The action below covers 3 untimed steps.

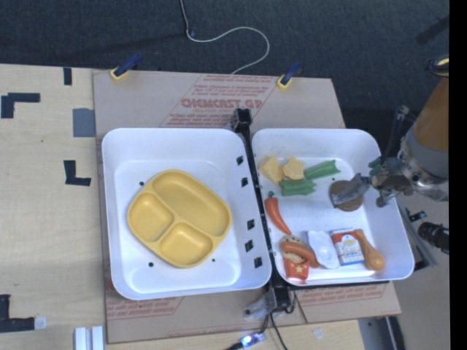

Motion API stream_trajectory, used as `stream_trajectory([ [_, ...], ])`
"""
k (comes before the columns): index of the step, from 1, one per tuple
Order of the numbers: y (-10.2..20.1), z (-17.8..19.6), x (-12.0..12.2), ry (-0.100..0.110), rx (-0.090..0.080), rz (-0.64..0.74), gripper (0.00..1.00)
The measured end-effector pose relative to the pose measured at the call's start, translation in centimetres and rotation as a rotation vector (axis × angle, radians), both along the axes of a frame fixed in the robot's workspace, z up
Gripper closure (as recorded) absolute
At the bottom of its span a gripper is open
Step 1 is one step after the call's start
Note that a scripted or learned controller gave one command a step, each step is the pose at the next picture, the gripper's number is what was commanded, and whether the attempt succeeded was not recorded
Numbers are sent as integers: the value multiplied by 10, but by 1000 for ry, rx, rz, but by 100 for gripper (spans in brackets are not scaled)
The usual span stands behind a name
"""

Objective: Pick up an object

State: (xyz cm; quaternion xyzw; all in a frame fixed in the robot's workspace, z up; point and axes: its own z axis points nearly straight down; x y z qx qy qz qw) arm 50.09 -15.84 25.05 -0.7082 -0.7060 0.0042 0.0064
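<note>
Just right of the green pieces (308,179) in the right bin (350,138), the gripper (357,189) hangs over a brown round object (346,195) (probably light, rigid plastic, best pinched across its rim), its opening impossible to tell.

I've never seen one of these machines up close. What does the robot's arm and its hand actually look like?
The arm enters from the right: a rounded grey body with an orange band above the wrist. At its end sits the hand, a small dark metal part with greenish bits behind it. Dark, thin rods and fittings cluster around the wrist.
</note>
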Motion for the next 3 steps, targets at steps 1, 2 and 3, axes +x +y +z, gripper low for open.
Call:
stream_trajectory([
  [1,1,7,2,-13,-2,4,0],
  [2,-1,-57,-2,-8,-2,3,0],
  [3,-1,-109,-14,-7,-1,3,0],
])
